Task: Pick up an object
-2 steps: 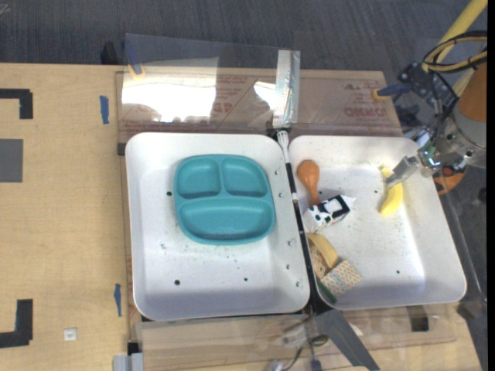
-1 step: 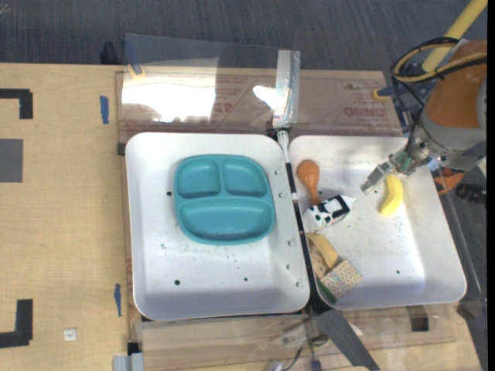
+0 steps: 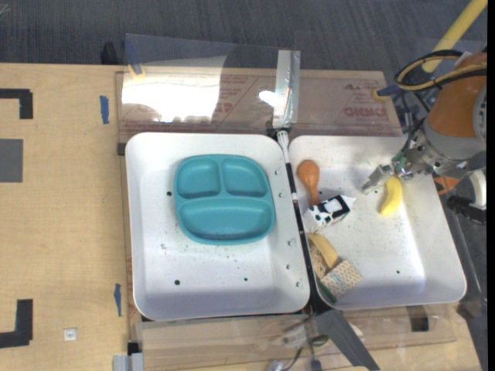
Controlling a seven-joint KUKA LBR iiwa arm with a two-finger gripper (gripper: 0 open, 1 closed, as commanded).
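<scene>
Reaching in from the right, the grey arm point(image 3: 456, 122) with its orange band hangs over the upper right part of the right bin point(image 3: 433, 273). Its gripper point(image 3: 389, 173) sits low over the bin floor, and the fingers point(image 3: 377, 178) look spread apart, one prong angling out to the left with nothing between them. Just below and slightly right of the fingertips lies a yellow banana point(image 3: 391, 197), tilted nearly upright in the view, its top end close to the gripper or perhaps touching it; I cannot tell which from here.

Left of the gripper, near the bin's inner wall, there is an orange pear-shaped toy point(image 3: 308, 175). Below that, down and left of the gripper, lies a small black-and-white cow figure point(image 3: 331, 210). Farther down still, well apart from the gripper, a tan wedge-shaped piece point(image 3: 323, 249) rests near the lower left corner of the bin, and just beside it is a beige waffle-patterned piece point(image 3: 343, 274) with a bit of green at its edge.

Far left of the gripper, across the divide, the left bin point(image 3: 155, 284) holds a teal divided plate point(image 3: 224, 199) with three compartments, lying flat near the bin's middle.
</scene>
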